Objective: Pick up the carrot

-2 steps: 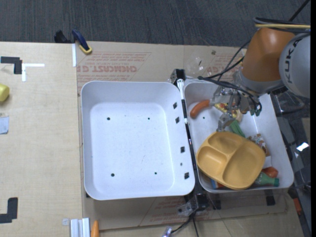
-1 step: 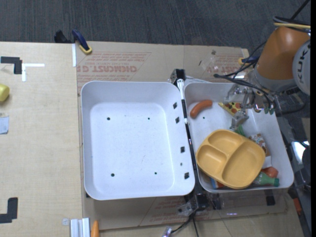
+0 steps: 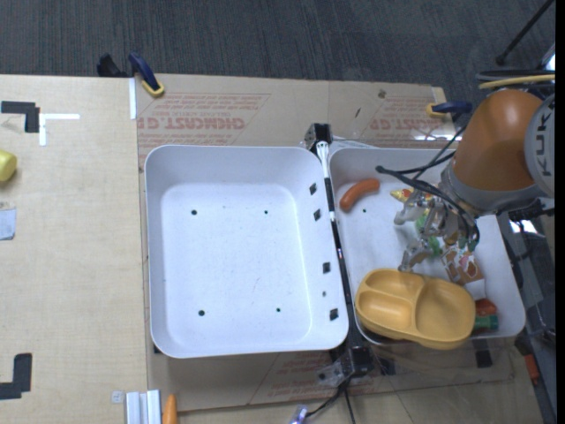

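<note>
The carrot (image 3: 357, 193) is a short orange stick lying at a slant in the far left corner of the right bin (image 3: 375, 170), close to the wall shared with the left bin. My gripper (image 3: 408, 235) hangs over the middle of the right bin, to the right of the carrot and nearer the front, apart from it. Its two metal fingers (image 3: 404, 214) point left and stand open with nothing between them. The orange band and grey wrist (image 3: 499, 144) rise behind it at the right.
A yellow divided dish (image 3: 415, 307) fills the right bin's front. A printed packet (image 3: 463, 261) and small red and green pieces (image 3: 484, 312) lie by the right wall. The left bin (image 3: 159, 237) is white with small dark holes. A yellow object (image 3: 5, 166) sits on the bench's far left.
</note>
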Tool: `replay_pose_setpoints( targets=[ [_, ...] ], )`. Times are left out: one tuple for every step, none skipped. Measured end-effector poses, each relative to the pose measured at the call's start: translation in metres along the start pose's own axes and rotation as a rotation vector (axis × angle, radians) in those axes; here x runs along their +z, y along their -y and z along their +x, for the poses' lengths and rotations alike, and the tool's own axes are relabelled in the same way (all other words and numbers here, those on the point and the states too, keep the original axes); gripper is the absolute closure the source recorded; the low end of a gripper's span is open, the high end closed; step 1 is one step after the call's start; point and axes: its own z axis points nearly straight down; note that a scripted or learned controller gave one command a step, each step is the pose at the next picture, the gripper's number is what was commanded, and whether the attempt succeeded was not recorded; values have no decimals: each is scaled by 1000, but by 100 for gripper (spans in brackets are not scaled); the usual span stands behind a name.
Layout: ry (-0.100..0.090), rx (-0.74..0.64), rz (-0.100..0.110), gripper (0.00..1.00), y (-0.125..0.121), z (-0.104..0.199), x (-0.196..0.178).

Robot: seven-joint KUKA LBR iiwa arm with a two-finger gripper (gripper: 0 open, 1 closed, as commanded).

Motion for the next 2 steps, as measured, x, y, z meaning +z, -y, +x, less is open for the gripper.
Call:
replay_pose_setpoints(
  targets=[
    [-2, 203, 1, 0, -19, -53, -36],
    [-4, 333, 1, 0, -55, -29, 1]
  ],
)
